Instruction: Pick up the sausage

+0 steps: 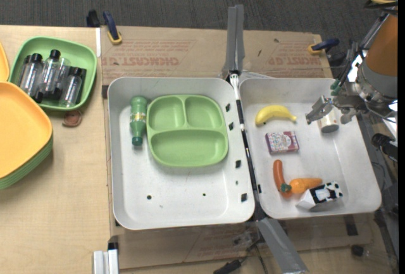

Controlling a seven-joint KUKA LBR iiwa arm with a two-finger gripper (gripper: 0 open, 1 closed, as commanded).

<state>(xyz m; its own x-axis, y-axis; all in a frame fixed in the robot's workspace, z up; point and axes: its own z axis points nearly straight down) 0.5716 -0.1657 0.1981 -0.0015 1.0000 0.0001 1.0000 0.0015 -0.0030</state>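
Observation:
The sausage (pixel 277 173) is a short reddish-brown piece lying lengthwise in the lower middle of the right bin (pixel 361 159). Its lower end touches an orange carrot (pixel 305 185). My gripper (pixel 326 117) hangs over the upper right part of the same bin, well up and to the right of the sausage, with nothing seen in it. The grey arm with its orange band (pixel 383 57) comes in from the right edge.
The right bin also holds a banana (pixel 274 115), a small pink packet (pixel 282 142) and a black-and-white item (pixel 324 195) by the carrot. In the left bin (pixel 183 203) are a green divided plate (pixel 187 130) and a green bottle (pixel 138 119). A green tray of bottles (pixel 53 73) and yellow plates (pixel 22 133) sit far left.

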